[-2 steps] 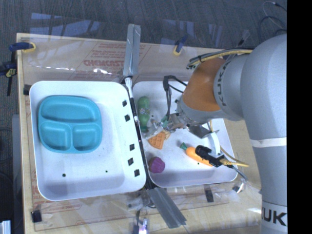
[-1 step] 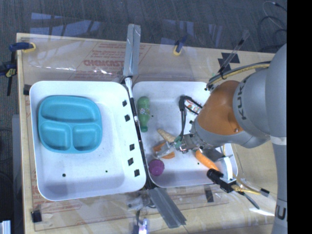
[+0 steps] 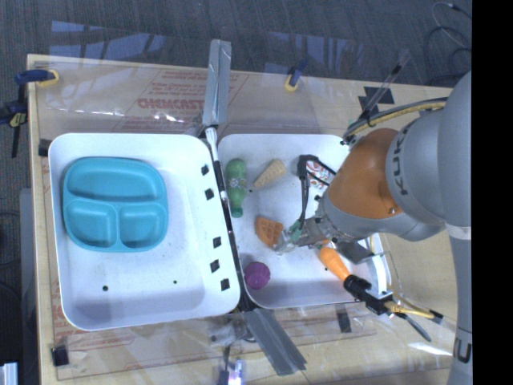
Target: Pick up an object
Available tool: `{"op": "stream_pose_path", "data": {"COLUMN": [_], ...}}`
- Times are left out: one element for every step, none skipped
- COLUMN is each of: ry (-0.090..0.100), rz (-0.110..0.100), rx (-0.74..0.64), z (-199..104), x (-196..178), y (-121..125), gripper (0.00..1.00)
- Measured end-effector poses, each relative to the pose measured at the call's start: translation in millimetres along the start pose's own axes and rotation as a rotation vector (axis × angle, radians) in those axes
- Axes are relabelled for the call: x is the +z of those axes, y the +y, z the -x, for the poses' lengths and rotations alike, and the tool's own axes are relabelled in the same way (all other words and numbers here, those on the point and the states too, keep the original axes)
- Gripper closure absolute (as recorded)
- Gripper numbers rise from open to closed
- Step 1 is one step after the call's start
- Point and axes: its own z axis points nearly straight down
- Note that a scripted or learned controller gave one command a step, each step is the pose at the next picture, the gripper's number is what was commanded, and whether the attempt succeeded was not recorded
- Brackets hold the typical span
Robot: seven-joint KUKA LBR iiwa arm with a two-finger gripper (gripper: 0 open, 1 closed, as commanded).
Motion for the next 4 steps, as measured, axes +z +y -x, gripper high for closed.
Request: {"op": "stream_pose_path", "data": {"ry": [0.0, 0.001, 0.0, 0.0], "rz": [0.0, 0.001, 0.001, 0.003], "rx": [-0.001, -0.097, -0.101, -0.219], "z": [0, 9, 9, -63], "x": [0, 10, -1, -103], "y": [0, 46, 46, 78], "gripper": [0.0, 0.0, 1.0, 1.0]}}
